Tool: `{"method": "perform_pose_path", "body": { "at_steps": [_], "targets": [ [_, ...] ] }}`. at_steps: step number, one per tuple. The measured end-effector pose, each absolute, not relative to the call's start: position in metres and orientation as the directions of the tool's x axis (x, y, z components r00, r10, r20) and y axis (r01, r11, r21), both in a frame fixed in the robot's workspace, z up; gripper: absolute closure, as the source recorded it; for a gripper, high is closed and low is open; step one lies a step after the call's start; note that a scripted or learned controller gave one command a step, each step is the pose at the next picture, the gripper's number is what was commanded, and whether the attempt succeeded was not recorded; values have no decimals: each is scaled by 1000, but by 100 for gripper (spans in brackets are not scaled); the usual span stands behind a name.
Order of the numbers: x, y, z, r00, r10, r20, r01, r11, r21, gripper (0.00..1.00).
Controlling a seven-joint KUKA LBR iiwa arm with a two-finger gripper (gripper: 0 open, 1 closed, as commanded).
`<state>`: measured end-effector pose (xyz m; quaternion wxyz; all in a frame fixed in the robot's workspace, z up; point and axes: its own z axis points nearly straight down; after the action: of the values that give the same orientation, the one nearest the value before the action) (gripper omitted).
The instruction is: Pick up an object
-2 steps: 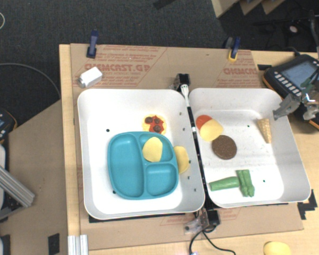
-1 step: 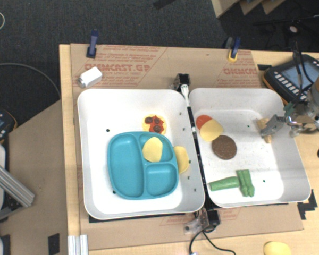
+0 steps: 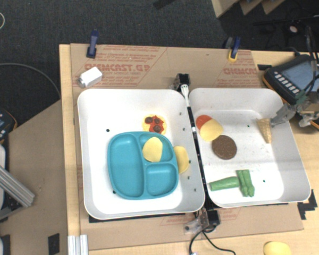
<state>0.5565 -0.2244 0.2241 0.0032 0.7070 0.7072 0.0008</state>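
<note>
The right bin holds a tan cone near its far right side, a brown round cookie, a yellow and red piece, and green vegetables near the front. My gripper reaches in over the right bin's right rim, its tip just right of the tan cone; nothing is seen held in it. In the left bin a blue divided tray carries a yellow piece. A small pizza-like piece lies behind the tray and another yellow piece beside it.
A black handheld controller rests on the bench at the far right. A white block lies behind the left bin, with two blue clamps on the board's back edge. A yellow object lies on the bench front right.
</note>
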Motion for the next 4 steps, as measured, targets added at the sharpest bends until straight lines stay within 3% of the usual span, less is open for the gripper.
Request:
{"method": "perform_pose_path", "body": {
  "at_steps": [1,2,3,4],
  "targets": [
    [557,-224,233,0,1000,-4,1000,0,7,100],
    [548,-183,348,-6,1000,-4,1000,6,15,100],
    [545,-221,406,3,1000,-6,1000,-3,11,100],
    [564,-223,351,0,1000,2,1000,0,-6,100]
  ]
}}
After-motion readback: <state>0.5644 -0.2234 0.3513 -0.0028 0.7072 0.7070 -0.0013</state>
